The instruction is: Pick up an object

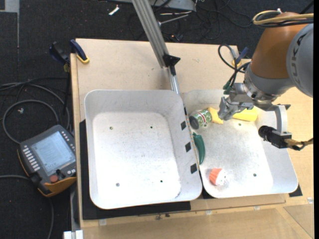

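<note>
In the right bin [249,156] lie a small green-labelled can [201,118] on its side, a yellow block [245,116], a dark green curved piece [199,147] by the left wall, and an orange-and-white object [217,177] near the front. My gripper [227,109] reaches down at the bin's back, just right of the can and over the left end of the yellow block, partly hiding it. Nothing is seen lifted off the bin floor.
The left bin [134,148] sits beside the right one, with a shared raised divider [188,133]. A slanted metal pole [152,26] crosses the back. A black fitting with cable [274,135] hangs off the arm over the right bin. A teach pendant [47,156] lies left of the bench.
</note>
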`<state>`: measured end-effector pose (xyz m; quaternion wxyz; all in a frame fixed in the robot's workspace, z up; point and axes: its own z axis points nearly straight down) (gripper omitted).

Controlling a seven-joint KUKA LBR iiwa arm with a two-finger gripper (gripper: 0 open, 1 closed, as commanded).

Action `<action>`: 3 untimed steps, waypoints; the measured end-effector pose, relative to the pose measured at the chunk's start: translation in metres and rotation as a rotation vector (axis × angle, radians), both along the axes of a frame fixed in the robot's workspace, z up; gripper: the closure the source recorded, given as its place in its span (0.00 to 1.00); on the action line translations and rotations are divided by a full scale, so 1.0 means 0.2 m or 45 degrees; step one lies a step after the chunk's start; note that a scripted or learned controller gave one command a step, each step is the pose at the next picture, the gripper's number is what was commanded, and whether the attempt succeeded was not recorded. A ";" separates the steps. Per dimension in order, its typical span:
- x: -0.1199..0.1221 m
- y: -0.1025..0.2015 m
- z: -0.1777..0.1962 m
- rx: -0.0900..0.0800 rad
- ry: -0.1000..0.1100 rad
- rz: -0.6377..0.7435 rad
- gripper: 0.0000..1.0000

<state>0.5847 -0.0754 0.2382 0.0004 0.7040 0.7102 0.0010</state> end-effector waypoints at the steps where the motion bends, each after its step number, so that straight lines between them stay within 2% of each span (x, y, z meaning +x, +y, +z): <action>1: 0.05 0.29 0.03 0.001 0.000 0.000 1.00; 3: 0.26 0.78 0.05 0.001 -0.002 -0.001 1.00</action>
